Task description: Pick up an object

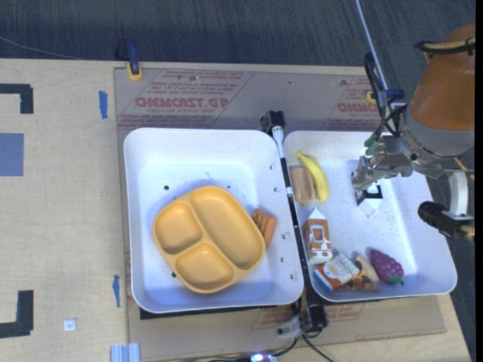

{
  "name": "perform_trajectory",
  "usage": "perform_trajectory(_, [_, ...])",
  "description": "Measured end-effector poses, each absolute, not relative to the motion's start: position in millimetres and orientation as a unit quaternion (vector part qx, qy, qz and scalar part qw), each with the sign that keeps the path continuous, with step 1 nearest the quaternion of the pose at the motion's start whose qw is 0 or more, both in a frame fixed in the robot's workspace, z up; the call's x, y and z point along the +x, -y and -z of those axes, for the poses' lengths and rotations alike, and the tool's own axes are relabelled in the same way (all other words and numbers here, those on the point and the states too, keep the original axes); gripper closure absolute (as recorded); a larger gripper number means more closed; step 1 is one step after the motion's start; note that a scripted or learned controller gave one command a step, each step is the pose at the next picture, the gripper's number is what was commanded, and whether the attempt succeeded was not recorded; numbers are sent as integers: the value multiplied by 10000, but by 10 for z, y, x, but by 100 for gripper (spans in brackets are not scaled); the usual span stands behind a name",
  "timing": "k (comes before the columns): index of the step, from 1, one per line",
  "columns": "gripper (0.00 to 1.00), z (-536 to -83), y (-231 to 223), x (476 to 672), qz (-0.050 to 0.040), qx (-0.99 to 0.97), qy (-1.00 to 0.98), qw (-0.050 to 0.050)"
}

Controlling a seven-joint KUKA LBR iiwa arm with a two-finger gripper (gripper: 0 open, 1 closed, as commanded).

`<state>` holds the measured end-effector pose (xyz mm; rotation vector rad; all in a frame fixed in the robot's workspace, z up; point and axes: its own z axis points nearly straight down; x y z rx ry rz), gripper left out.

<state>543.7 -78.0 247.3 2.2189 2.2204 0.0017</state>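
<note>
I see my pincer [371, 178] hanging over a bare patch of the right-hand shallow white bin [423, 232]; whether it is open or closed I cannot tell, and nothing shows in its grip. The candidates crowd the bin's left and near edges: a yellow plastic banana [315, 173], a small white carton [318, 234], a purple grape bunch [386, 265]. I judge the banana the nearest target. The left bin [151, 164] holds a yellow divided plate [209, 237].

A light wooden bench [60, 225] with blue tape marks [103, 104] stands on dark blue carpet [226, 13].
</note>
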Motion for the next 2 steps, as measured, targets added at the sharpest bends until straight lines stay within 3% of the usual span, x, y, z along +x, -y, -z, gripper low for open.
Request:
perform_trajectory(1, [100, -2268, 763, 6176, -6, 7066, -7076, 12])
perform_trajectory(2, [100, -1963, 608, 6012, 5, 7068, -7075, -8])
